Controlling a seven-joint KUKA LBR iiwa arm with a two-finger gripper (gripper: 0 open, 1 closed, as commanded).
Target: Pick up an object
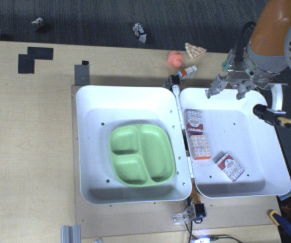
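Note:
My gripper [228, 90] hangs over the far rim of the right bin [267, 146], its two fingers spread open with nothing between them. Three small red-and-white packets lie in that bin. One packet [194, 121] rests near the left wall, a paler one [199, 147] sits just below it, and a third [229, 166] lies tilted toward the bin's middle front. All three are well below the gripper in the view. A green divided plate [141, 154] fills the middle of the left bin [92, 135].
Beyond the bins on the bench lie a pink ball [175, 59], a wedge-shaped toy [194, 50] and a small red-and-white tube [186, 73]. Small bits lie scattered on the dark floor at the back. Black tape patches mark the bench's far left.

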